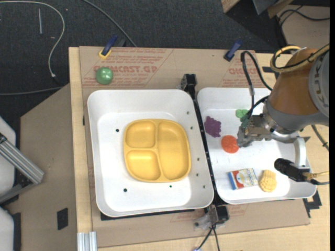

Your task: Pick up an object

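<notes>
Flanking cardboard bench (157, 67) — dk carpet (157, 9)

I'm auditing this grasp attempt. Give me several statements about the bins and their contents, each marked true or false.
1. The yellow divided plate lies in the left bin. True.
2. The green ball lies in the right bin. False: it sits on the cardboard beyond the left bin.
3. The claw is right beside the orange-red object. True.
4. The purple object rests on the plate. False: it lies in the right bin.
</notes>
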Motion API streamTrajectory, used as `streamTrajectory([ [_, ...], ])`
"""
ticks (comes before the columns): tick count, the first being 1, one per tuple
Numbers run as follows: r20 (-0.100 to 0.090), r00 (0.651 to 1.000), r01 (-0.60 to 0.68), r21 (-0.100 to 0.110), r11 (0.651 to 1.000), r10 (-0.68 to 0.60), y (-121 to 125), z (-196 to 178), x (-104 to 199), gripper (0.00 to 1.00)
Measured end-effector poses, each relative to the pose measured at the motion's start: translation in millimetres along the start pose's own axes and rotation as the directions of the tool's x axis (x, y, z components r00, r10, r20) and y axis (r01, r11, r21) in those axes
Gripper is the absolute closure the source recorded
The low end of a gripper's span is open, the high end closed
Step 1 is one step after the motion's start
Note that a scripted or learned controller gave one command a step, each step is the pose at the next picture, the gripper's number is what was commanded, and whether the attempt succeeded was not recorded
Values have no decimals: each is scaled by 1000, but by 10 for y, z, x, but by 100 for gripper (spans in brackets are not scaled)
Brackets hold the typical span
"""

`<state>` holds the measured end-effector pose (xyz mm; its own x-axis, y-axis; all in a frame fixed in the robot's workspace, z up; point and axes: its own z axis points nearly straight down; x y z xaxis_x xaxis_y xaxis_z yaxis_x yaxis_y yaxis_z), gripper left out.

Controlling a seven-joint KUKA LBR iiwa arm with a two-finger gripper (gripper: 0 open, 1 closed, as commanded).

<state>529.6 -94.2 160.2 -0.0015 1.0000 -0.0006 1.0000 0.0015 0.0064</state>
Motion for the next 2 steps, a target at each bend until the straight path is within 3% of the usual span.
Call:
streamTrajectory([
  [2, 1, 1000, 0, 0, 1000, 0, 10, -915, -48, 100],
])
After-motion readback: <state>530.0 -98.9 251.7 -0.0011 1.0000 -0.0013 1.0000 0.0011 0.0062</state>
